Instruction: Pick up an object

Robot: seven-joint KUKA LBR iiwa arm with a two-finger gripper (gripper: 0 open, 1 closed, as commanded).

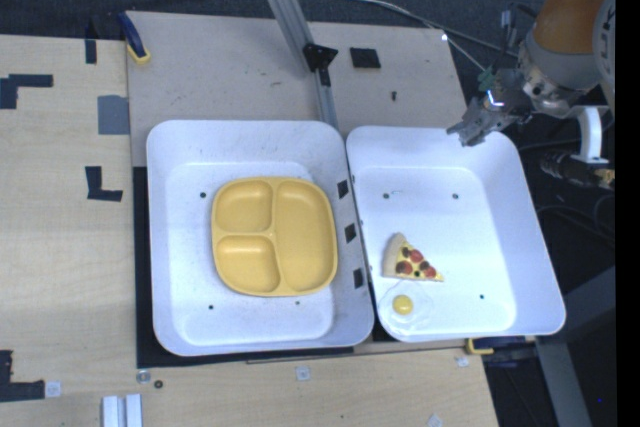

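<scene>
A toy pizza slice [409, 261] lies on the floor of the right bin [500, 215], near its front left. Just in front of it sits a small round yellow piece [402, 305]. A yellow divided plate [274, 236] rests in the middle of the left bin [180, 215]. My gripper [472, 131] hangs over the right bin's back right corner, well away from the pizza slice, and I see nothing held in it.
A slanted metal pole [290, 15] runs from the top of the view down to the gap between the bins. Cables trail across the bench behind the right bin. Black tape marks and a blue-and-yellow clip [133, 38] sit on the wooden bench at left.
</scene>
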